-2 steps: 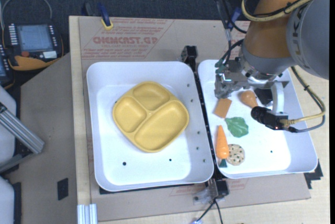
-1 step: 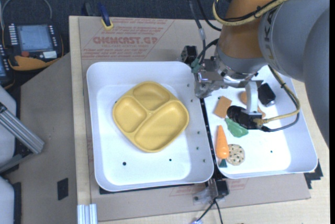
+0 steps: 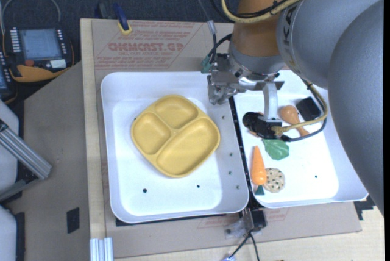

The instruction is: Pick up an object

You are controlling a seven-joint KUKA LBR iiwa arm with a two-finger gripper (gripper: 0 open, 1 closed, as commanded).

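Note:
My gripper (image 3: 219, 92) hangs over the back right corner of the left bin (image 3: 116, 132), close to the wall between the two bins, with nothing visibly in it. In front of it and to the left, a yellow divided plate (image 3: 176, 135) lies in the middle of that bin. The right bin (image 3: 317, 183) holds an orange carrot (image 3: 258, 166), a chocolate-chip cookie (image 3: 275, 180), a green leaf-shaped piece (image 3: 276, 148), a tan rounded piece (image 3: 289, 113) and a black flat block (image 3: 308, 108). The arm hides the back of the right bin.
The big grey arm with its orange band (image 3: 268, 3) covers the upper right of the view. A cardboard sheet (image 3: 146, 43) lies under and behind the bins. A handheld pendant (image 3: 36, 49) sits off the bench at the far left.

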